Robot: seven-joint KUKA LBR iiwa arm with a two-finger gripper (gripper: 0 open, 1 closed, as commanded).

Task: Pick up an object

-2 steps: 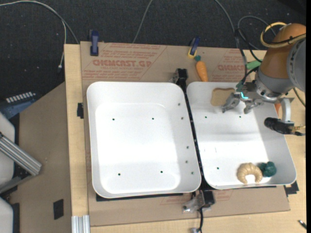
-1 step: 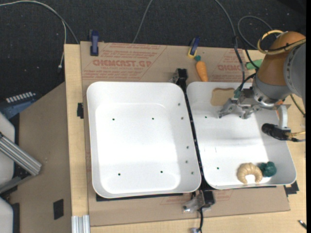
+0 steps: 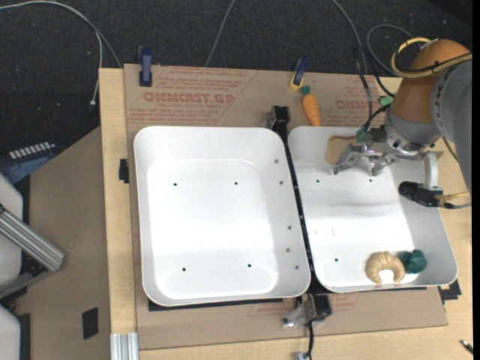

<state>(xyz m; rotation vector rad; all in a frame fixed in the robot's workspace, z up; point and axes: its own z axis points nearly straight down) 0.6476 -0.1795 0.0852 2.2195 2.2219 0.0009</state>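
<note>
The arm (image 3: 427, 88) reached in from the right, over the far end of the right bin (image 3: 352, 216). The tool (image 3: 363, 158) hung low over that bin's far part, fingers pointing down and toward the left. A tan thing (image 3: 335, 151) sat just beside the tool's left finger; whether it lay between the fingers could not be made out, nor whether the fingers were apart or together (view too small and blurred there).

In the near right corner of the right bin lay a croissant (image 3: 385, 267), with a green object (image 3: 413, 261) touching its right side, both well apart from the tool.

The left bin (image 3: 217, 216) showed its bare white floor. On the desk (image 3: 195, 88) beyond the bins lay a carrot (image 3: 310, 108), just outside the right bin's far rim.
</note>
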